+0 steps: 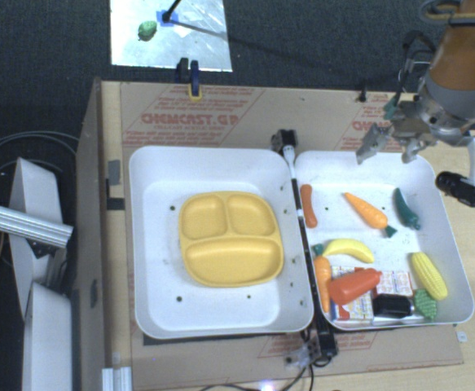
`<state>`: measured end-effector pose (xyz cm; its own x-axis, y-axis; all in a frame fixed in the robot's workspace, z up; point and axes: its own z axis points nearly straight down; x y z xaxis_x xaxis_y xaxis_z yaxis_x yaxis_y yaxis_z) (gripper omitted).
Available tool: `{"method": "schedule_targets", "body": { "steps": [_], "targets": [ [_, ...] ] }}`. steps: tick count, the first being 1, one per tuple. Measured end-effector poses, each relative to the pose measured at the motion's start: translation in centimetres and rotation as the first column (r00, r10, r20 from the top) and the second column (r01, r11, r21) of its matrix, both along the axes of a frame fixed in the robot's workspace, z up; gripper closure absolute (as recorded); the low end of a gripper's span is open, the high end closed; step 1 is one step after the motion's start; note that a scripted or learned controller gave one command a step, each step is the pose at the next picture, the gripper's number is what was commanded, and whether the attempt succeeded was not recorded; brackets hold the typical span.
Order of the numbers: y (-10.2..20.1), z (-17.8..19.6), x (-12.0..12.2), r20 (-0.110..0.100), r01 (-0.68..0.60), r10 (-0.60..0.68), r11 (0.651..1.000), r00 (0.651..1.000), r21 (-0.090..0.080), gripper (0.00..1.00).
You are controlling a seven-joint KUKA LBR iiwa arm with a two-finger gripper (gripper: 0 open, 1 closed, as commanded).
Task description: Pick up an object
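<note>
My gripper (386, 148) hangs above the far edge of the right bin (457, 243), its two fingers spread open with nothing between them. Below it in that bin lie an orange carrot (364, 208), a dark green vegetable (406, 207) and an orange-red sausage (308, 205). Nearer the front are a banana (349, 249), a corn cob (428, 274), a red pepper (353, 284), a second carrot (323, 279), a black item (392, 305), a small green piece (425, 304) and a white printed box (396, 283).
The left bin (151, 218) holds a yellow divided plate (230, 239). A black clip (285, 142) sits where the two bins meet at the back. Cardboard (221, 112) lies under both bins.
</note>
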<state>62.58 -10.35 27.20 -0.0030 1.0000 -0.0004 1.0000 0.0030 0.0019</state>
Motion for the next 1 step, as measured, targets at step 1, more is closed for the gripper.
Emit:
{"method": "schedule_targets", "body": {
  "steps": [1],
  "targets": [
    [-2.88, -9.59, -0.94, -0.003, 0.002, -0.002, 1.000, 1.000, 0.000, 0.00]
  ]
}}
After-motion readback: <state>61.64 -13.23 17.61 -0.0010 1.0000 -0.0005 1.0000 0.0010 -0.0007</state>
